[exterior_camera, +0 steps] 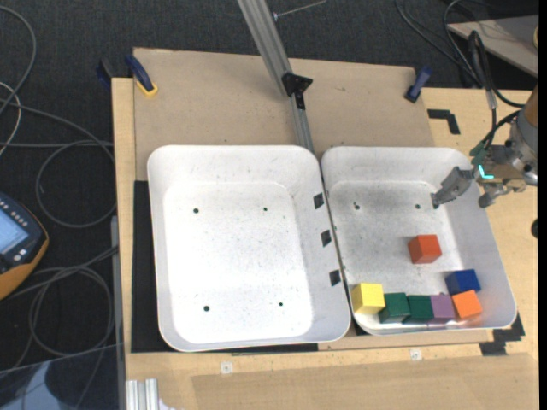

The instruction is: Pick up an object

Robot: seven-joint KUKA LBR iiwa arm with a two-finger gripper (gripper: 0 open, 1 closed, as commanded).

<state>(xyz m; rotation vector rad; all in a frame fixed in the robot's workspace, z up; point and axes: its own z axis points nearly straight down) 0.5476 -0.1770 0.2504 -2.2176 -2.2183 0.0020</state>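
Camera view: open, empty hand (466, 192) hovers above-right of the red block (424, 248), apart.

The right bin (479, 229) is white with fine dark speckling, and so is the left bin (171, 229) beside it. Inside the right bin a red-orange cube (424, 248) sits apart, while along its near wall run a yellow cube (369, 296), two dark green cubes (407, 307), a purple cube (442, 307), an orange cube (467, 303) and a blue cube (461, 281). The bench (214, 92) under the bin is pale tan.
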